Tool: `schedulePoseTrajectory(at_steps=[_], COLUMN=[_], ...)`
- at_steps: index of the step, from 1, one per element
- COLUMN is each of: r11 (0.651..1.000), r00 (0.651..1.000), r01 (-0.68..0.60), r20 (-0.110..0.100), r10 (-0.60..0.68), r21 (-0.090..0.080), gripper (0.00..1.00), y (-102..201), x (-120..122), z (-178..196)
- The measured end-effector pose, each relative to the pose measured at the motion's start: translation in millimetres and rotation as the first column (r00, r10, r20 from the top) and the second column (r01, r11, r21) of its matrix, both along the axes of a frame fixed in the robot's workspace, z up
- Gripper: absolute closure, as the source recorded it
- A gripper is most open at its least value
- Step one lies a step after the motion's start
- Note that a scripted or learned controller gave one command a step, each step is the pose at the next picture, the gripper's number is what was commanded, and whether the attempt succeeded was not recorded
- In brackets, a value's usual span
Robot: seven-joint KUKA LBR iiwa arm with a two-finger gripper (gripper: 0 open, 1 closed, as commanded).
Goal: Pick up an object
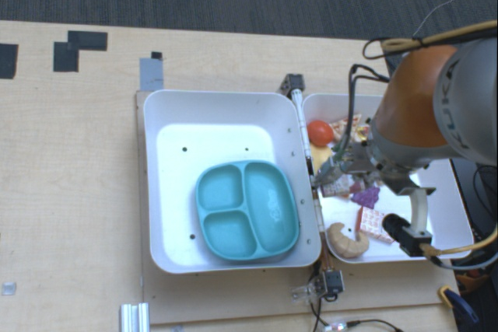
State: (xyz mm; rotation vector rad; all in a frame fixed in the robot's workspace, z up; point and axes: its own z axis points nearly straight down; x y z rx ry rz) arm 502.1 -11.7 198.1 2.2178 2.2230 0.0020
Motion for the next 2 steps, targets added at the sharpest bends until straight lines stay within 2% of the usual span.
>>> schedulePoseTrajectory(at_steps=[1, 2], r11=[1.000, 1.000], r00=[1.000, 1.000], r01=[-0.003, -0.005], r20=[-0.001, 0.000], r10=[0.003, 0.005], r21=[0.001, 0.000], gripper=[1.00, 1.00], y=[12, 8], x=[-15, 29], z=[6, 2])
